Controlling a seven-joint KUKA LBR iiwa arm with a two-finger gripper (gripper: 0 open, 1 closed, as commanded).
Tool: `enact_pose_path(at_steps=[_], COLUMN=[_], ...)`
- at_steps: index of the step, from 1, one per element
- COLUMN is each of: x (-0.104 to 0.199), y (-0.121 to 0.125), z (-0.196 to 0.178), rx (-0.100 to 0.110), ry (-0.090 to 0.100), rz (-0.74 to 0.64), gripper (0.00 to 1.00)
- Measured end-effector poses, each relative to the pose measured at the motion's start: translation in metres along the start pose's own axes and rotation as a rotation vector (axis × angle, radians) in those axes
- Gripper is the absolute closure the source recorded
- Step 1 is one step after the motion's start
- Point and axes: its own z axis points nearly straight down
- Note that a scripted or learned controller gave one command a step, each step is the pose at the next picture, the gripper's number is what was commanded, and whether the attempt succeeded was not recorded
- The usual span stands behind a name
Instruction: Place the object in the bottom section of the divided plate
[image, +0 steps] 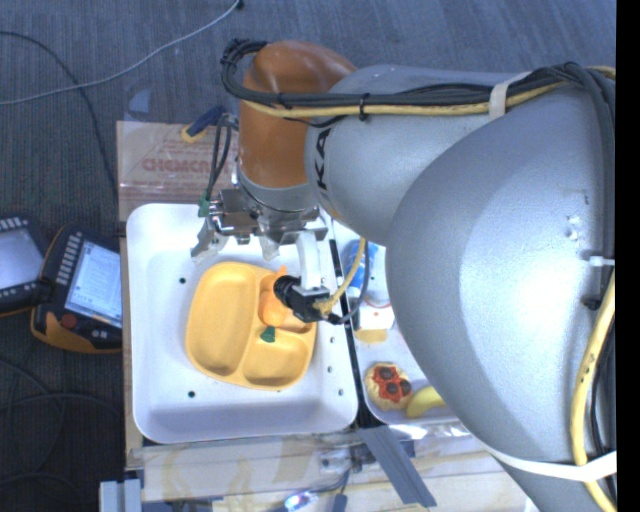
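Observation:
The yellow divided plate (225, 325) lies in the left white bin (160, 400). It has one large section on its left and two smaller sections on its right. An orange object with a green tip (272, 318) rests in the upper right section, and its green end touches the ridge above the bottom section. My gripper (262, 240) hangs from the orange wrist band over the plate's far edge, just above the orange object. The wrist hides the fingers, and I see nothing held between them.
The right bin (372, 425) holds a round red-and-yellow toy (387, 382), a yellow banana-like piece (426, 402), a pale block (373, 321) and a blue item (358, 262). A cardboard box (165, 155) sits behind the bins. A teach pendant (82, 290) lies at the left.

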Motion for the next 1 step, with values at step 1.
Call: enact_pose_path(at_steps=[1], x=[0.0002], y=[-0.0001], z=[-0.0058], rx=[0.006], ry=[-0.004], rz=[-0.002], gripper=[1.0])
